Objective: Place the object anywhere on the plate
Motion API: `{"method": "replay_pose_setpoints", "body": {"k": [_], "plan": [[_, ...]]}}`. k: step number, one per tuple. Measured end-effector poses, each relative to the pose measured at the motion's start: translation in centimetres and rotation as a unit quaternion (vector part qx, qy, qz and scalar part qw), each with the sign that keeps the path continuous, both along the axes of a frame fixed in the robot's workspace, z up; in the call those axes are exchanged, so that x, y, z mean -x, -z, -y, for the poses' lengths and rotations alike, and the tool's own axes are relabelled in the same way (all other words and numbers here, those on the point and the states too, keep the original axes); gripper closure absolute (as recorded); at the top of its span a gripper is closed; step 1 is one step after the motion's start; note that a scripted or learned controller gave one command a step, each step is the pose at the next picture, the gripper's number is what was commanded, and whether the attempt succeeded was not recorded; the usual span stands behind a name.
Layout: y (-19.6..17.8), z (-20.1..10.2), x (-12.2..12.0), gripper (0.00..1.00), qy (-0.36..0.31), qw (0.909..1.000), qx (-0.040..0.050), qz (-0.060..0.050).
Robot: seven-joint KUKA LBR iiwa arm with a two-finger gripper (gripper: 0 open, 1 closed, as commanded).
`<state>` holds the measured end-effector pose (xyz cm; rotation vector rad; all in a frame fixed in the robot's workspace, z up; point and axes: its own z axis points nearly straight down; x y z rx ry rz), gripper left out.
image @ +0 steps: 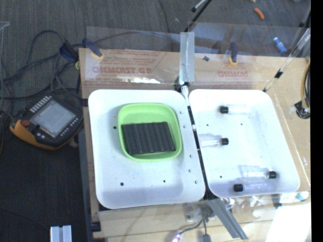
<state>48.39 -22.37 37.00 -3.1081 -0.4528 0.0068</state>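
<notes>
Across the right-hand shallow white bin lie 4 clear plastic vials with black caps: one near the far wall, one by the divider, and 2 close together at the near edge. They rest on their sides, well apart from my target, the square lime-green plate, which sits in the left-hand white bin with a dark ribbed rectangular mat on it. No vial is on the plate yet. I judge the divider vial the easiest pick, being nearest the plate. Whether my claw is spread or closed, I cannot tell.
</notes>
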Motion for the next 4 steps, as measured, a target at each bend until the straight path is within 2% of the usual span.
{"method": "replay_pose_setpoints", "body": {"k": [1, 4], "plan": [[-5.00, 0.04, 0.01, 0.00, 0.045, 0.9990, 0.0009, 0.000], [-5.00, 0.05, 0.01, 0.00, 0.045, 0.9990, 0.0012, 0.000]]}}
